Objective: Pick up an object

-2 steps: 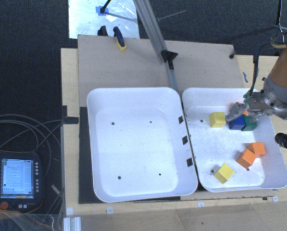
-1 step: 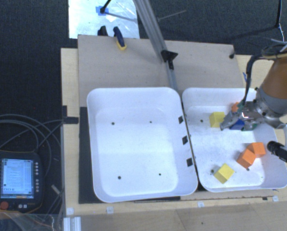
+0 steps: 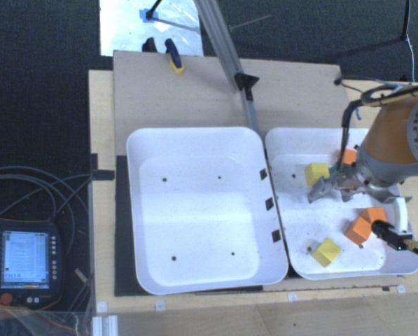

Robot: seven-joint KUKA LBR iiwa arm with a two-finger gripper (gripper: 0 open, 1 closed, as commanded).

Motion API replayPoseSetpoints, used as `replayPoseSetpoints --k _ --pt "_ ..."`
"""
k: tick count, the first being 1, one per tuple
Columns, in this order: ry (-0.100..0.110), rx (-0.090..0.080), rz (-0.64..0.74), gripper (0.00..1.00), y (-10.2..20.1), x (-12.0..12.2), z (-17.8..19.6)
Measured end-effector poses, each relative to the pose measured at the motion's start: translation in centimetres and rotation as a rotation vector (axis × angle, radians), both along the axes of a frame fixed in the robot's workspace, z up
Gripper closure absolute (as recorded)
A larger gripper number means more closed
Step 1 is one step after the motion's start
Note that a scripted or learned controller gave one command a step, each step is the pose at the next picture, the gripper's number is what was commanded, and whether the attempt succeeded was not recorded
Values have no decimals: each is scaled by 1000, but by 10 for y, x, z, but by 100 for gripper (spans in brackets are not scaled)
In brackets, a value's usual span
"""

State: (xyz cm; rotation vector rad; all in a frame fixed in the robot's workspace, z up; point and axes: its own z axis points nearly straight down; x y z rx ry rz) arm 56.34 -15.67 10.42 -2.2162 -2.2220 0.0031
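In the right bin [image 3: 293, 257] a yellow block [image 3: 316, 173] lies near the back. My gripper [image 3: 326, 188] hangs just in front of it and slightly to its right, low over the bin floor. An orange block [image 3: 359, 228] sits at the right, partly behind the wrist hardware. A second yellow block [image 3: 327, 252] rests near the front rim. A small orange piece [image 3: 349, 157] peeks out behind the arm. I see nothing held in the gripper.
The left bin [image 3: 142, 152] stands beside the right one, with a shared rim between them. A grey pole [image 3: 223, 40] slants in from the back. A teach pendant [image 3: 23, 261] and cables lie off the bench at the left.
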Motion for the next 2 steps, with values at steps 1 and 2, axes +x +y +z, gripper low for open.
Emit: replayPoseSetpoints --k 1,2 --pt "-8 -2 2 100 -1 2 15" --pt "-10 -3 1 100 -2 -1 60"
